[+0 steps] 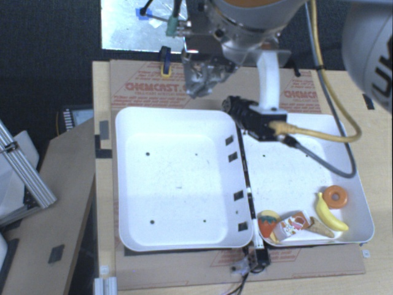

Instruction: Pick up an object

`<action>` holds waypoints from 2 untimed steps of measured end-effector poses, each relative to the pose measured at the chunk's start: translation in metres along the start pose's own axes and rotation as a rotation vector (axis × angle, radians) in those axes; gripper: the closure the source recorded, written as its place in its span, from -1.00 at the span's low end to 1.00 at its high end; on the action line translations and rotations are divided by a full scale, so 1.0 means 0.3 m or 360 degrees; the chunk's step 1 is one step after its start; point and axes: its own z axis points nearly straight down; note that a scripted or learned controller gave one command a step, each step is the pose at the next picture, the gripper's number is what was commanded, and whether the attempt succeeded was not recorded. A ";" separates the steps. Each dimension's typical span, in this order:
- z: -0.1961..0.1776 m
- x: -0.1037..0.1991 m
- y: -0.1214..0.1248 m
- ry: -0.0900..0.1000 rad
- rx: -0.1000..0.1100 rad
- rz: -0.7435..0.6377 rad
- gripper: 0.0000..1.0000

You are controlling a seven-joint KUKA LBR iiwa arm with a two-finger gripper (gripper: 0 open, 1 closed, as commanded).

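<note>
The gripper (pixel 202 78) is seen raised above the far edge of the left bin (pixel 132 134); nothing can be made out between its fingers, and whether they are parted cannot be told. In the right bin's (pixel 362 217) near right corner a banana (pixel 328 214), an orange ring (pixel 335 196), a red-and-white packet (pixel 291 225) and a tomato-like piece (pixel 268 222) are clustered.

Legible text, one item: the word "CHEMCAST" printed in red capitals on the brown protective sheet (pixel 147 82) covering the surface behind the two bins.

- First instance, far left, just behind the left bin (pixel 126 183): reads in full.
- Second instance, far right, behind the right bin (pixel 362 217): partly covered by the arm.
- Smaller red print beneath each: too fine to read.
- Small red-and-white packet (pixel 290 225), right bin: markings illegible.
</note>
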 end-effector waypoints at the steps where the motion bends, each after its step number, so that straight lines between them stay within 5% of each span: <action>1: 0.000 -0.107 0.238 -0.0003 -0.0006 0.0015 1.00; 2: -0.002 -0.295 0.119 -0.0004 0.0002 0.0018 1.00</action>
